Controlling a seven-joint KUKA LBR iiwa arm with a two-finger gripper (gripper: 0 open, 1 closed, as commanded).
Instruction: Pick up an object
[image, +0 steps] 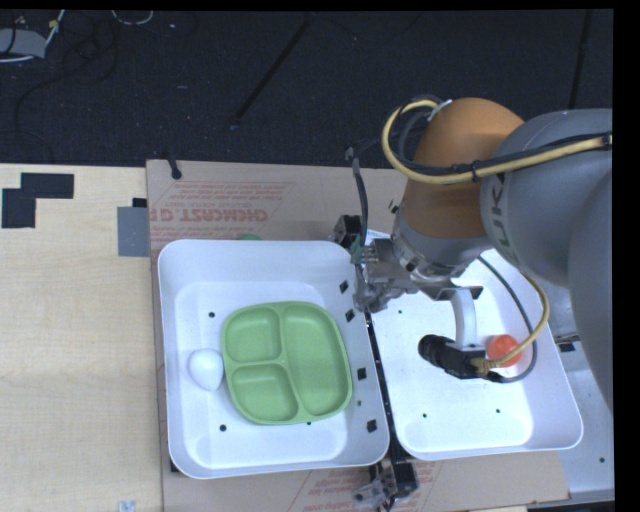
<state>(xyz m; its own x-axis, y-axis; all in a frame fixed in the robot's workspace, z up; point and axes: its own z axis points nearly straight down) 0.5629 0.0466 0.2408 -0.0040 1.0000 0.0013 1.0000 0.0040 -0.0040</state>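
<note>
– Three loose things in all. The nearest to the arm is a small orange-red ball (503, 348), round and glossy, lying in the right-hand shallow white bin (460, 425), towards that bin's right side.

– And the other two?

– Both are in the left-hand shallow white bin (190, 300). One pale green plastic plate with three compartments (285, 362) lies flat in the middle of the floor. One white egg-shaped thing (206, 368) sits just beside the plate's left edge; whether they touch I cannot tell.

– So one ball, one plate, one egg, two bins. What of the tool?

– The tool (372, 285) hangs at the seam between the two bins, towards their far end, by the right bin's far left corner. How wide it stands I cannot tell, and nothing shows in its grasp. It is well apart from the ball and clear of the plate.

– What is beneath?

– A brown cardboard sheet (250, 205) with red print under both bins, on the pale wooden worktop (70, 330).
</note>
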